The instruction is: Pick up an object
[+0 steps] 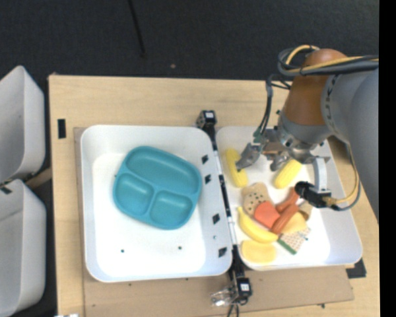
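My gripper (263,160) hangs over the back of the right bin (340,240), with its two fingers spread apart and nothing between them. One finger (246,156) points at a yellow piece (235,168) by the bin's left wall. A second yellow piece (288,174) lies just right of the other finger. In front of them is a heap of toy food: a tan cracker (255,195), a red-orange block (266,213), an orange carrot (288,207), a banana (254,228) and a yellow lemon-like piece (258,251).
The left bin (99,256) holds a teal divided plate (157,187). Black clips (219,203) run along the wall between the two bins. A cable (336,200) loops from the wrist over the right bin. White boxes (10,137) stand left of the bench.
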{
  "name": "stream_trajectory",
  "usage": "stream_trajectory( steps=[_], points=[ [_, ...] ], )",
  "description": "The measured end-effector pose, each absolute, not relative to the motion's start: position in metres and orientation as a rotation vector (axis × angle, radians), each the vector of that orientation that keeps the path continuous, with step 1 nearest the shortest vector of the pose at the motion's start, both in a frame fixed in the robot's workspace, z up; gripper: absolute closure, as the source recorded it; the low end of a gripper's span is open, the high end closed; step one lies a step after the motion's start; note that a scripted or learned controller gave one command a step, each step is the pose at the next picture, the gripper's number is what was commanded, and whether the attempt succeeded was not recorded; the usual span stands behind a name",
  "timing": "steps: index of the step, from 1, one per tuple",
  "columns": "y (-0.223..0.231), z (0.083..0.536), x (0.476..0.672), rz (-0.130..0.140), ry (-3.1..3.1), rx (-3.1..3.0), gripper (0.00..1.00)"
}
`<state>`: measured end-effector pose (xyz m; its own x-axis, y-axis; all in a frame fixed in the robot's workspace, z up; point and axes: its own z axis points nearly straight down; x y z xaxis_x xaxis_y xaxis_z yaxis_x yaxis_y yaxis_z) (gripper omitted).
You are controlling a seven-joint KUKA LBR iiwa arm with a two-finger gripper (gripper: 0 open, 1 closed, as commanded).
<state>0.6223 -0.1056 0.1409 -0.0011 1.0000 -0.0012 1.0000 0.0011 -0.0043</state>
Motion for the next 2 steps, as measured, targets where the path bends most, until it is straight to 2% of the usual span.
stream_trajectory(
  steps=[1, 2],
  points=[
    [-0.107, 0.098, 0.622, 0.006, -2.218, -2.223, 0.00],
    [-0.108, 0.111, 0.623, -0.001, -2.216, -2.230, 1.00]
  ],
)
